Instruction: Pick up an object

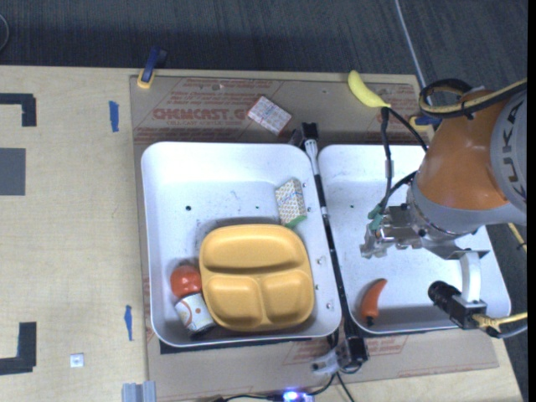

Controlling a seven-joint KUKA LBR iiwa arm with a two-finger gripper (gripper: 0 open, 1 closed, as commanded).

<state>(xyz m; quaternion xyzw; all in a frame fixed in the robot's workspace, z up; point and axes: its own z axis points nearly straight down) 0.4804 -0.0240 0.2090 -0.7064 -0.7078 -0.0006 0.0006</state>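
My gripper hangs over the right bin, near its left-centre, under the grey and orange arm. An orange-red pepper-shaped object lies on the bin floor just below and slightly left of the gripper, apart from it. In the left bin a large yellow divided tray lies toward the front. A small patterned box leans near the bin's right wall. A red and white round toy sits at the tray's front left corner.
A yellow banana-like piece and a patterned card lie on the board behind the bins. A blue clip sits at the board's back left corner. Cables trail over the right bin's back.
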